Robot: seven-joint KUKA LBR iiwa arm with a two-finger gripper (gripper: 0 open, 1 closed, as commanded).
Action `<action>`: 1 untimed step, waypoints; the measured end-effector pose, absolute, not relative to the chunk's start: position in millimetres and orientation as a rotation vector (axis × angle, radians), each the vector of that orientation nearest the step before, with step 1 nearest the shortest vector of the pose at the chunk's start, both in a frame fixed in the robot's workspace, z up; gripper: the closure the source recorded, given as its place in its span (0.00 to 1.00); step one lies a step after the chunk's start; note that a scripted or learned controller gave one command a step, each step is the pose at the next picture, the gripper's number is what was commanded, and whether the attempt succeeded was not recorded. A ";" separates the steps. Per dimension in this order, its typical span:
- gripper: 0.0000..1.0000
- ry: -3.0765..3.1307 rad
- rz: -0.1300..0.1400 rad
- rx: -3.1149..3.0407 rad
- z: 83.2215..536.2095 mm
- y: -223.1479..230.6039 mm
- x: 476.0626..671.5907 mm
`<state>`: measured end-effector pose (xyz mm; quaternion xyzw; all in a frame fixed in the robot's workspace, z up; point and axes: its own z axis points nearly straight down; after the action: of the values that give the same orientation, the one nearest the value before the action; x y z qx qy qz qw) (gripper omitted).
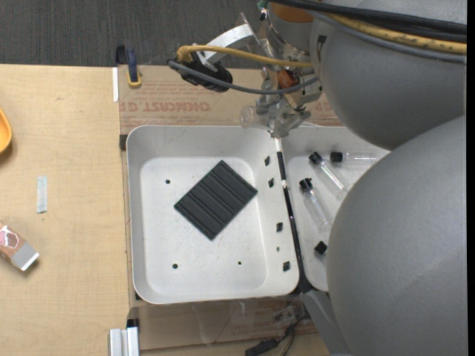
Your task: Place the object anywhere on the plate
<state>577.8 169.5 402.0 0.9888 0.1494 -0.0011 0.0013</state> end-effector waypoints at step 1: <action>1.00 1.052 -0.012 2.957 439.7 118.0 554.8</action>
<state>554.8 118.0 439.7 0.9421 0.3352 -0.0037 0.0014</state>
